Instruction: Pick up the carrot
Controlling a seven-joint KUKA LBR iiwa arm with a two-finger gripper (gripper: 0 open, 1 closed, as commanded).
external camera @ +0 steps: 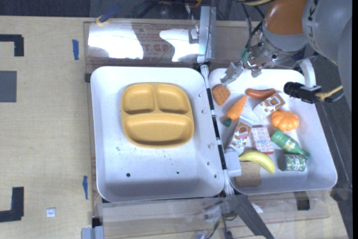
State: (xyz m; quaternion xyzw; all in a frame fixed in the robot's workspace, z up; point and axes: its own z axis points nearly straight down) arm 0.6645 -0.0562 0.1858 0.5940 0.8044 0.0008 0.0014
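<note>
The gripper (238, 69) hangs over the far left corner of the right bin (321, 162), its thin metal fingers spread apart with nothing between them, angled down toward the bin's left wall. Behind it the grey arm (330, 14) with its glossy orange band rises toward the upper right, looped with yellow and black cables. Just below the fingertips lies a small waffle-textured orange piece (221, 94), and beside that, a little nearer the camera, the carrot (236, 108): a smooth, tapered orange cone lying slantwise, its wide end toward the upper right and a small green tip at its lower left, close to the bin's left wall. It is free of the gripper. To its right sit a glossy reddish sausage (260, 93), a small printed carton (270, 104) and a ribbed orange pumpkin (285, 120). Nearer the front are two more small printed packets (251, 137), a green bottle (286, 141), a dark green can (293, 162) and a curved yellow banana (258, 160). The left bin (112, 176), of the same white, shallow, round-cornered plastic, holds a matte yellow tray (158, 115) with three compartments.
</note>
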